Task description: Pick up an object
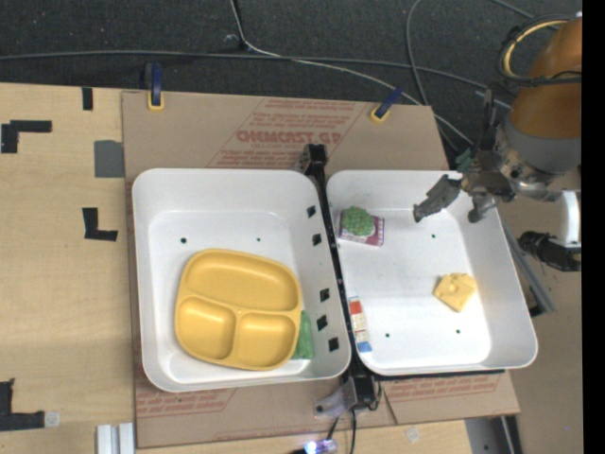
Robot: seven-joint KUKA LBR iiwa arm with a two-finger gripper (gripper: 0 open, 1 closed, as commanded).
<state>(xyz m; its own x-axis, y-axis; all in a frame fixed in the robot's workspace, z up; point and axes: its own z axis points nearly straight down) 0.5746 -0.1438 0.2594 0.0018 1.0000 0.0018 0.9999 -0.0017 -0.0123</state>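
My gripper (454, 204) hangs over the upper right part of the right bin (492, 253), its two dark fingers spread apart with nothing between them. Below it lies a yellow wedge-shaped block (456, 291) on the bin floor. To the gripper's left, near the divider, sits a green knobbly object (356, 221) on a small purple and white packet (371, 235). A slim red, white and blue item (358, 323) lies along the right bin's left wall.
The left bin (161, 206) holds a yellow divided tray (238, 308) with a green item (304, 337) tucked at its right edge. A black divider (326, 244) separates the bins. Cables run across the dark surface behind.
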